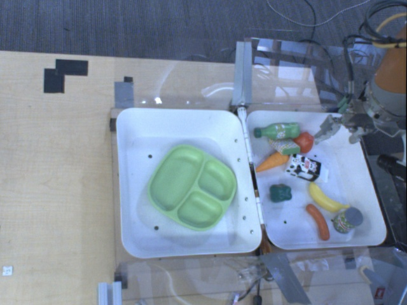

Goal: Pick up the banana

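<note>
The gripper [337, 127] hangs at the upper right of the frame, over the top edge of the right bin [375, 227]; its two grey fingers [326, 129] stand spread apart with nothing between them; behind them the wrist runs right to the orange band and grey body of the arm [388, 88] at the frame's right edge. Just left of the fingers lies a small red item [305, 141], and beside that a green bottle [277, 131] on its side along the bin's upper part; below the bottle sit a partly hidden object [284, 147] and an orange carrot [272, 162] pointing toward the bin's left wall; a black-and-white patterned box [303, 167] lies at the bin's middle. The banana [326, 197] lies in the lower right part of this bin, well apart from the fingers, yellow and curved, slanting from upper left to lower right; its lower end comes close to a small round can [347, 220] near the bin's lower right corner; a red sausage [318, 222] lies just below and left of the banana; a dark green lump [280, 193] sits to the banana's left. The left bin [133, 234] fills the frame's centre and holds a light green divided plate [193, 187]; the pale wooden bench [57, 189] spreads to the left, bearing black marks [63, 74] at upper left; cables [305, 8] loop across the dark floor at upper right.
</note>
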`<control>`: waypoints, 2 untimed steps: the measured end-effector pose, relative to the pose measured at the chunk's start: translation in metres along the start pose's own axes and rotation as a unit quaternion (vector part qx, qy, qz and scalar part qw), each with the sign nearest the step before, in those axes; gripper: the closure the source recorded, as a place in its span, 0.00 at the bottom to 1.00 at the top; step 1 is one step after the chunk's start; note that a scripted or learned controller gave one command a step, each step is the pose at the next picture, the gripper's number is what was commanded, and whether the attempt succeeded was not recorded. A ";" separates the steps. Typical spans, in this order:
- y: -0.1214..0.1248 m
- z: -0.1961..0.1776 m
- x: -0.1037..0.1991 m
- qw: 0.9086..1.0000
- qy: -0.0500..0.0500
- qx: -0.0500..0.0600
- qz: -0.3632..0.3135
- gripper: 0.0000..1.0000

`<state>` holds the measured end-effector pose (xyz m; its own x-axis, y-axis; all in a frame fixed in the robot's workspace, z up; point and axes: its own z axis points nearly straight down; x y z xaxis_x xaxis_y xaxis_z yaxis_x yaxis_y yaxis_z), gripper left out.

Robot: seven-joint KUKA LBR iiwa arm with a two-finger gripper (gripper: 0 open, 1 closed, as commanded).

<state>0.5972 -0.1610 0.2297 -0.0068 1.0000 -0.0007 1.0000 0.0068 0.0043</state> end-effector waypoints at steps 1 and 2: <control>-0.089 0.140 -0.020 1.000 -0.001 -0.003 0.004 0.00; -0.085 0.128 -0.018 1.000 -0.001 -0.007 0.002 1.00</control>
<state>0.5125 -0.1799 0.1012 -0.0026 1.0000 -0.0029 0.9998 0.0027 0.0177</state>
